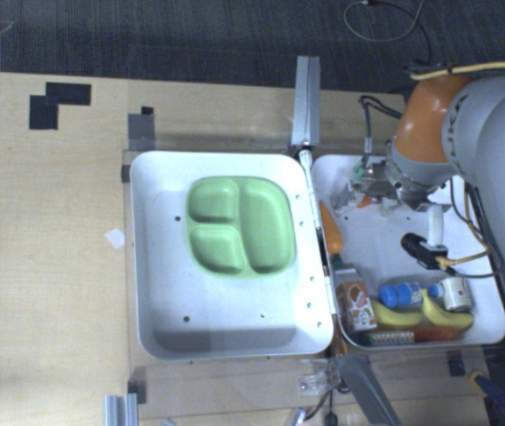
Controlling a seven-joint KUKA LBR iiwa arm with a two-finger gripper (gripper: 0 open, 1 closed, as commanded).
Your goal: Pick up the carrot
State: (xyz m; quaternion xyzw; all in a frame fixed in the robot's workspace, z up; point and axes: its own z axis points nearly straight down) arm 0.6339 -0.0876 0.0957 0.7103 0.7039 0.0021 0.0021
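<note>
View: one fixed overhead camera | Aim: slanted down on bench [48,264] | Range: moderate, both white bins [154,327] in frame | Arm [492,131] enters at right

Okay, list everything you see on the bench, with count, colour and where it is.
bins: two, white, side by side on the bench.
plate: one, green, three compartments, in the left bin.
carrot: one, orange, against the right bin's left wall.
bananas: two, yellow, at the right bin's near edge.
bottle: one, blue, just behind the bananas.
can: one, silver, near right corner.
packet: one, red-brown, near left corner.
arm: one, grey with orange band, over the right bin.
gripper: one, dark, above the right bin's far end.
</note>
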